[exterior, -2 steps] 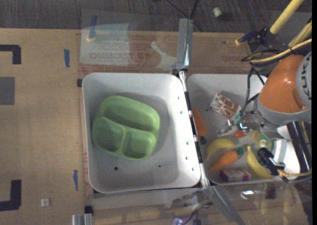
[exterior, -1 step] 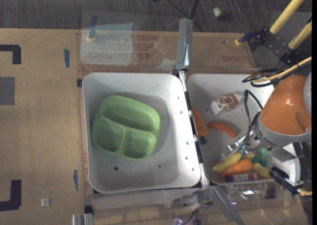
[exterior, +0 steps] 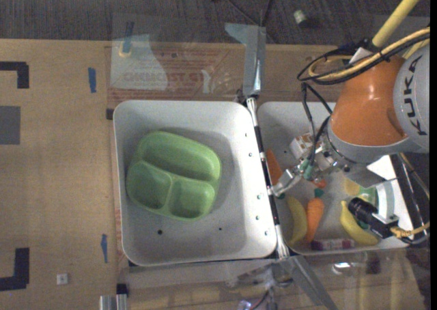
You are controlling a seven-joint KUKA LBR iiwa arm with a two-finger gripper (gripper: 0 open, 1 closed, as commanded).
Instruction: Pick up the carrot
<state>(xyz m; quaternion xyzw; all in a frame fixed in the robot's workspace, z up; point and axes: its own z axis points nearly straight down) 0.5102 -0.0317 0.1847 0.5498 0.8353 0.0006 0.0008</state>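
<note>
Carrot (exterior: 315, 218) lying untouched in right bin (exterior: 287, 121) at 5 o'clock of frame, beside banana (exterior: 297, 218), end effector (exterior: 307, 167) poised just above at its 12 o'clock, grip state impossible to tell; pick not yet made, descent, closing and lift all outstanding.
</note>
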